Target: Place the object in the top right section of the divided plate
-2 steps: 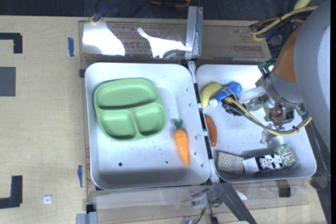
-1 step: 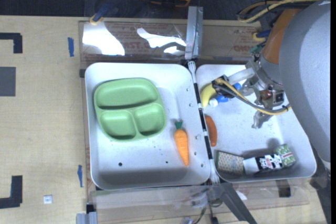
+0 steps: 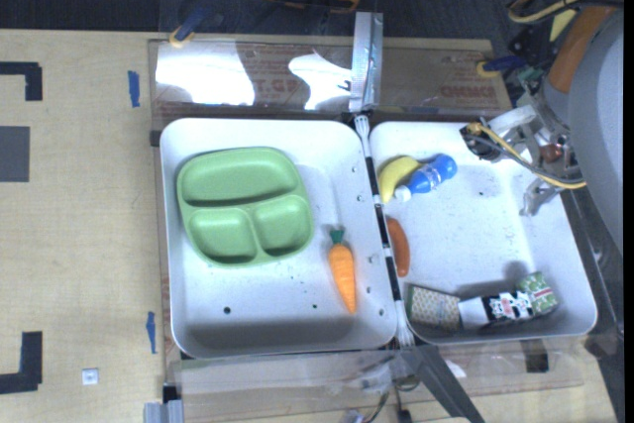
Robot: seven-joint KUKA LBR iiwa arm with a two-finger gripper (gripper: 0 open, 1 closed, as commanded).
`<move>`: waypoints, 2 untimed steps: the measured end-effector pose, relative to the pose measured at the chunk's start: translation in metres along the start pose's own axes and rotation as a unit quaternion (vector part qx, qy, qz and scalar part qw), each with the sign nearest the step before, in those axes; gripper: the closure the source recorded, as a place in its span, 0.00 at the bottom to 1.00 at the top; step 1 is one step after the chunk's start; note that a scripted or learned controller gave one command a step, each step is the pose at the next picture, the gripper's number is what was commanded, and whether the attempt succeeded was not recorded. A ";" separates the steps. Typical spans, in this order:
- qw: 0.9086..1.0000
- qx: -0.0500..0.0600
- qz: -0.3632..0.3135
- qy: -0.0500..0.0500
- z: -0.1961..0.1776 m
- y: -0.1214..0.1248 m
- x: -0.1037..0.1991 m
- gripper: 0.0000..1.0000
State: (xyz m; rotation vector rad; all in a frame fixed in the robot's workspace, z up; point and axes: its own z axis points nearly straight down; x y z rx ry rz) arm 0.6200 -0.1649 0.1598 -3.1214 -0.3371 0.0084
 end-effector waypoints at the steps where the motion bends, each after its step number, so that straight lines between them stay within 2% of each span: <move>1: 1.000 0.001 0.007 -0.001 0.051 -0.018 0.004 0.00; 2: 1.000 0.000 -0.003 0.001 0.046 0.035 0.031 0.00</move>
